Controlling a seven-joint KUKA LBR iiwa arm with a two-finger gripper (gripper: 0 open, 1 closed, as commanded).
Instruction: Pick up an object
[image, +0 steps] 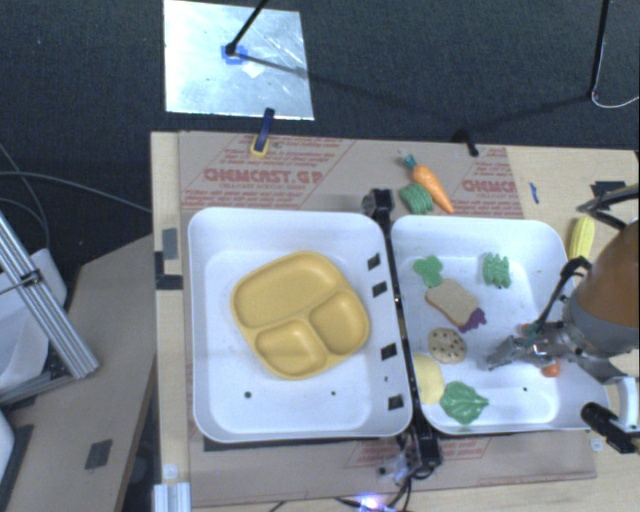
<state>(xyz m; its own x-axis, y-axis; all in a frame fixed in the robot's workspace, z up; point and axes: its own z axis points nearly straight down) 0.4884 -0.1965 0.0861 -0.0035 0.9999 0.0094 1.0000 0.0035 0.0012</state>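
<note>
So the end effector (510, 352) is down inside the right bin (540, 240), near its right wall, and I honestly can't tell how it's set or whether it's got anything. Loose stuff in that bin: a bread slice (451, 299) mid-bin, a cookie (447, 345) just below it, a green leaf (463, 402) by the near edge. The left bin (210, 300) holds a yellow divided plate (300, 313). A carrot (432, 185) lies on the counter's far edge.
</note>
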